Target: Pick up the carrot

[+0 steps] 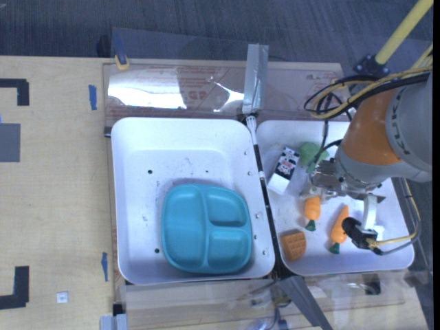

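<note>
Carrot [313, 209] lay just beside the arm [371, 143], toward the view's lower edge, leafy end pointing down; I couldn't tell the jaws' state.

The grey arm [405, 126] reached in from the right, its orange band [364, 133] above the wrist. The gripper [323, 188] hung over the right bin [399, 253], pointing down near its middle.

Left bin [130, 184] holds a blue divided plate [206, 229], lying flat toward its near side. Right bin [395, 253]: black-and-white carton [286, 165] near the divider, green item [309, 151] just beside it, brown waffle-like block [293, 244] at the near-left corner.
</note>
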{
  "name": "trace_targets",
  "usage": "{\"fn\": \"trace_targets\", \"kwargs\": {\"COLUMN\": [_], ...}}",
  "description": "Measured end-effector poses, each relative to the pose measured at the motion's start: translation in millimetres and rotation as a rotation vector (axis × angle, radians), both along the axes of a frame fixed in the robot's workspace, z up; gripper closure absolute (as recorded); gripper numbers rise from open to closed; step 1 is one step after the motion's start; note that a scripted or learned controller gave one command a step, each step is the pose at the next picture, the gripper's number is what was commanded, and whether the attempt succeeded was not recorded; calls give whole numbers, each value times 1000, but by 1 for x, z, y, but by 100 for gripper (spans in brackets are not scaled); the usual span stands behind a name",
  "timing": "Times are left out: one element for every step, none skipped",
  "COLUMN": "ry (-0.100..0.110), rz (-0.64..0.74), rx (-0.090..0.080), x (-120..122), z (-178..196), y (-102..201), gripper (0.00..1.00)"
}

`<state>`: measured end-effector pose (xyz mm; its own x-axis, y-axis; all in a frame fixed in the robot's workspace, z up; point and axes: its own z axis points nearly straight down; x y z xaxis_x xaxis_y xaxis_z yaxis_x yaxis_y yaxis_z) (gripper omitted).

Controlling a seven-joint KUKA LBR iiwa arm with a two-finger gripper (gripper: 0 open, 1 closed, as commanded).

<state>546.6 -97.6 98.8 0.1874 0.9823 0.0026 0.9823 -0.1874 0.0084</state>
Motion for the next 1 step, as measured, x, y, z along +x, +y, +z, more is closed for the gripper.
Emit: {"fn": "trace_targets", "kwargs": {"ry": [4], "rz": [-151], "rx": [1], "x": [46], "z": [88], "y": [40], "gripper": [100]}}
